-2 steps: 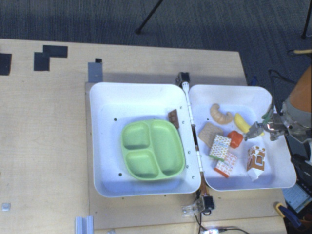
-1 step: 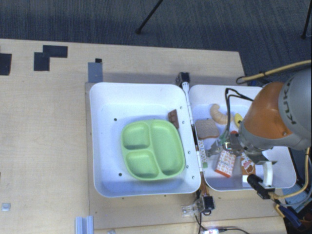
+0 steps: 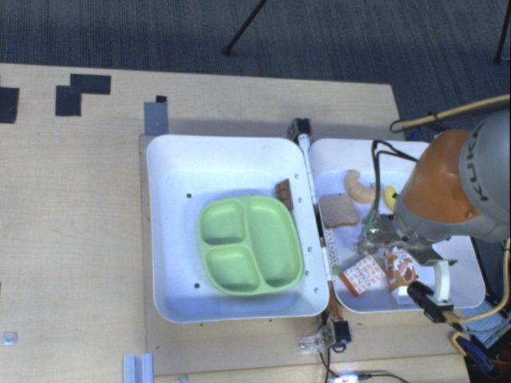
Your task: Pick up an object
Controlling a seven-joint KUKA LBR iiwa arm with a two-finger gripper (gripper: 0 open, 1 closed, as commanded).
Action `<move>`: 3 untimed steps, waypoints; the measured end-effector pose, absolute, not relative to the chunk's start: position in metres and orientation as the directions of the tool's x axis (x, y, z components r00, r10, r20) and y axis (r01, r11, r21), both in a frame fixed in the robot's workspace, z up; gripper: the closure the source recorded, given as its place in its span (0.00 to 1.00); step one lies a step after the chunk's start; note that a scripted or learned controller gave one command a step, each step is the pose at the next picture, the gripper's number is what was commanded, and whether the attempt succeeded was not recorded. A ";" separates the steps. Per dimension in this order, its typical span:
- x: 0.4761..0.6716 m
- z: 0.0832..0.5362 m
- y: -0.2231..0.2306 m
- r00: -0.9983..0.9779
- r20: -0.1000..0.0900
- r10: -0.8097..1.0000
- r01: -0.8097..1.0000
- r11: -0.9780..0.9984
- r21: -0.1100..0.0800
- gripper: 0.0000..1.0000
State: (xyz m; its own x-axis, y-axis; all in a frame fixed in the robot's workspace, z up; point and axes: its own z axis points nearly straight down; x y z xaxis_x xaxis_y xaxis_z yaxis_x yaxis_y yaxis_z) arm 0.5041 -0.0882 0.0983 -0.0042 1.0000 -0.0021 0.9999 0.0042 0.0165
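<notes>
The gripper (image 3: 382, 242) hung low in the right bin (image 3: 471, 294) — whether open or closed could not be told. Objects crowded it: a red-and-white packet (image 3: 363, 275) just beside, a brown sponge (image 3: 338, 211) near. A clean pick probably needed centring over one item — not two.

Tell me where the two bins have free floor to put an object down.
Left bin: bare floor along the far wall and left wall, around the green divided tray. A small brown piece lies by the right wall. Right bin: crowded; the end effector hangs over a brown pad, shrimp toy and red-and-white packets.
</notes>
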 end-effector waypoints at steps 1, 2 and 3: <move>0.493 0.185 -0.025 -0.005 0.001 1.000 1.000 0.005 0.003 1.00; 0.492 0.185 -0.026 -0.004 0.001 1.000 1.000 0.004 0.002 0.00; 0.487 0.185 -0.081 -0.002 -0.001 1.000 1.000 0.002 0.003 0.00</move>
State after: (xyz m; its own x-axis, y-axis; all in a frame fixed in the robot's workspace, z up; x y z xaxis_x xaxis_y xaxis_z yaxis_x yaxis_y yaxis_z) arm 0.4871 -0.0812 0.1846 -0.0018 1.0000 -0.0009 1.0000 0.0018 0.0026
